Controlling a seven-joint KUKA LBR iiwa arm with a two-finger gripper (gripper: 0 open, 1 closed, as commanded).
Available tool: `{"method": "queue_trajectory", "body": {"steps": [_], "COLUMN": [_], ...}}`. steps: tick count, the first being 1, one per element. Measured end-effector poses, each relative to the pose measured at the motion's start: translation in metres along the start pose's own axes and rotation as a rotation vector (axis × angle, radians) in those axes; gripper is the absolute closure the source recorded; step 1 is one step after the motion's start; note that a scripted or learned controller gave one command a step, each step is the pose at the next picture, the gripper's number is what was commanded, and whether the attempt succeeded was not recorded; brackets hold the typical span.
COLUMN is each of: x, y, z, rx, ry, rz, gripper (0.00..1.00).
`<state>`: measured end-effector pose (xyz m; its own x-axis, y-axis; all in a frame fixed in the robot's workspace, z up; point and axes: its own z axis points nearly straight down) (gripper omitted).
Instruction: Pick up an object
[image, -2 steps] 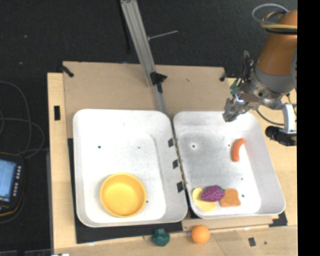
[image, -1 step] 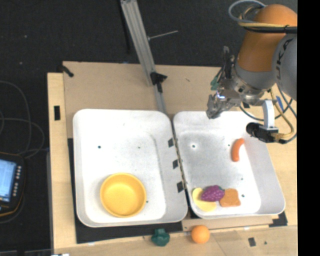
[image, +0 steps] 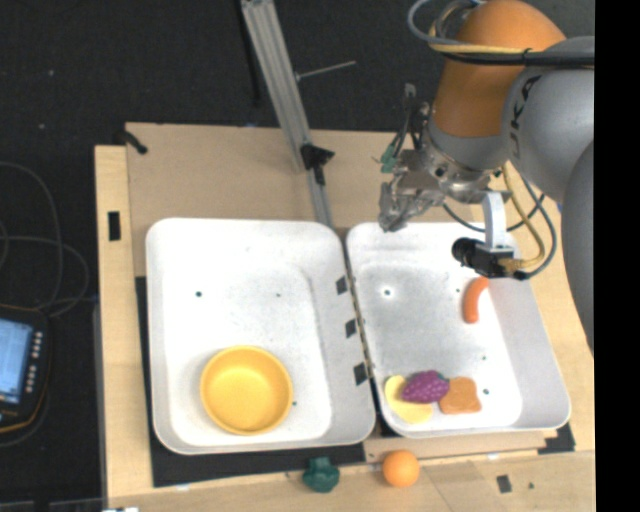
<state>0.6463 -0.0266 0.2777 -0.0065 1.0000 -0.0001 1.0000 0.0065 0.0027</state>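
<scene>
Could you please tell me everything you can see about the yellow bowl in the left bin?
The yellow bowl is round and shallow, with a thick rim and a smooth look, perhaps plastic. It sits upright, mouth up, with nothing visible inside. It rests on the floor of the left bin, in the near part, close to the front wall. Nothing else touches it; the tool is far off, above the other bin's back edge.

orange ball (image: 400, 468), green toy (image: 321, 475), bench edge

The wooden bench (image: 200, 175) holds two white bins side by side, the left bin (image: 250, 270) and the right bin (image: 520, 350). An orange ball (image: 400, 468) (and a small green thing (image: 321, 475)) sit by its front edge.
</scene>
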Motion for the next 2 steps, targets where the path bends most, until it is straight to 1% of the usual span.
{"method": "queue_trajectory", "body": {"steps": [1,2], "x": [0.043,0.091], "y": [-0.001,0.005], "z": [0.004,0.026], "rx": [0.002,0.004], "ry": [0.000,0.000], "rz": [0.001,0.004], "gripper": [1.00,1.00]}}
